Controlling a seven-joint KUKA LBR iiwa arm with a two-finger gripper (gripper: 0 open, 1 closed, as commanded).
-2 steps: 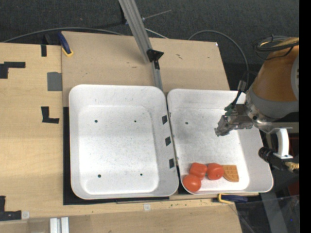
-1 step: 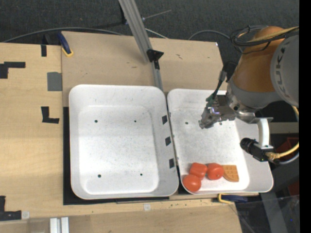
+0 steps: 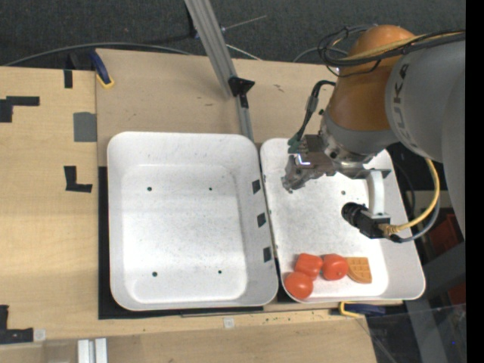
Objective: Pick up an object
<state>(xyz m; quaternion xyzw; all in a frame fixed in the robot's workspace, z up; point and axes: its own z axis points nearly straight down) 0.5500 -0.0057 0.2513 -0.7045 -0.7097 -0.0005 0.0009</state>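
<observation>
Right now the gripper (image 3: 293,178) hangs by the right bin's (image 3: 333,206) far-left corner, finger state unclear; should shift toward the tomatoes (image 3: 311,271) at the near edge.

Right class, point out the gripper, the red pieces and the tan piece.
gripper (image 3: 291,181): camera view, at its fingertips over the right bin.
red pieces (image 3: 308,264): camera view, middle of the upper-left piece.
tan piece (image 3: 359,270): camera view, its flat centre.

The grey arm with its orange band (image 3: 378,89) covers the far right corner of the right shallow white bin (image 3: 302,218), and the arm runs off the right edge.

The two-finger gripper (image 3: 296,176) is too small and blurred to read.
</observation>
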